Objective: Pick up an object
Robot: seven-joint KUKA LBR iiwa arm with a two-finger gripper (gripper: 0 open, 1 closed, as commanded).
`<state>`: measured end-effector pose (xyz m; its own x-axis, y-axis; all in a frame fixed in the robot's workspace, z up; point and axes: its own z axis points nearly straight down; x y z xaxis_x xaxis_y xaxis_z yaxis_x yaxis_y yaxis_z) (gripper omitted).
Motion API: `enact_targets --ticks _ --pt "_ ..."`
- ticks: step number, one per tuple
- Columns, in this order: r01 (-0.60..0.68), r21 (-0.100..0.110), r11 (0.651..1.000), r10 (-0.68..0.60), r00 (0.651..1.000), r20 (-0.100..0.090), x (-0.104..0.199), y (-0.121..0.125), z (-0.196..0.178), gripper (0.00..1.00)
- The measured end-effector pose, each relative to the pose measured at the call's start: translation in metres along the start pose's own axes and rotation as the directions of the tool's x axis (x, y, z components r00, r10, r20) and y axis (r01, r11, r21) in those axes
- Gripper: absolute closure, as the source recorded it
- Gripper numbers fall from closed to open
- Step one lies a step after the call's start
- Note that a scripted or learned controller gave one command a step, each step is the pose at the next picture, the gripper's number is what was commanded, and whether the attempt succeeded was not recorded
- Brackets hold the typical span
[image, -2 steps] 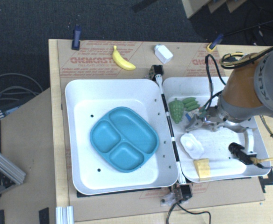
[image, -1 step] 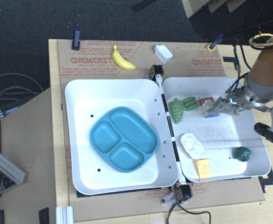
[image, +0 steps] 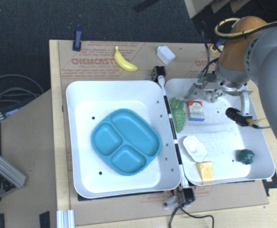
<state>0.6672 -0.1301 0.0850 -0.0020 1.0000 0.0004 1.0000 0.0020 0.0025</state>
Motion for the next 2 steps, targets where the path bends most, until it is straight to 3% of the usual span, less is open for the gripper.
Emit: enact_targets --ticks 1,2 --pt "-0.001 0.003 1.0 0.001 1.0 0.0 0.017 -0.023 0.0 0.0" --pt "-0.001 0.0 1.0 0.001 1.0 0.001 0.004 0.0 0.0 0.0"
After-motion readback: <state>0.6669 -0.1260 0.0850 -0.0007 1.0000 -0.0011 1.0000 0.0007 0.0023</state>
